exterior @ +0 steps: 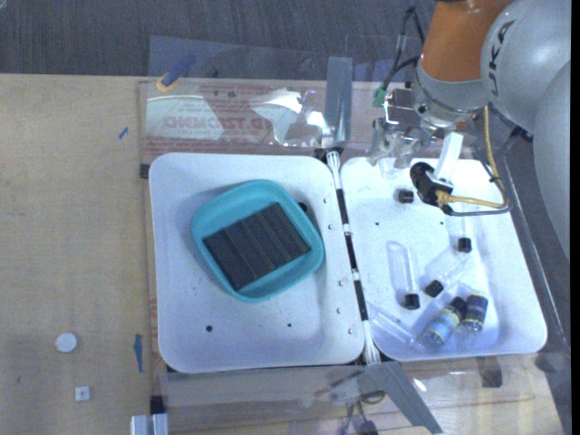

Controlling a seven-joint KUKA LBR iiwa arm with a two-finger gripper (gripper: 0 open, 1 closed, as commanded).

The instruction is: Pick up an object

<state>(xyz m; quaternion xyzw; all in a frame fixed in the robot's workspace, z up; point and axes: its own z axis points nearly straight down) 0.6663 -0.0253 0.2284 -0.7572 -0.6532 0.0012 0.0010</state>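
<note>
My gripper (391, 150) hangs over the far left corner of the right bin (526, 315), below the orange band of the arm. Nothing shows between its fingers. In the right bin lie several small clear vials with black caps: one vial (401, 270) near the middle, one (446, 265) to its right, and two with blue labels (458, 318) at the near right. A small black cap (405, 196) lies just in front of the gripper. The left bin (172, 188) holds a teal dish (257, 239) with a dark ribbed block inside.
A clear plastic sheet with red print (227, 116) lies behind the left bin. A yellow cable and black connector (435, 188) hang from the wrist over the right bin. A small white disc (65, 342) sits on the wooden bench at the left.
</note>
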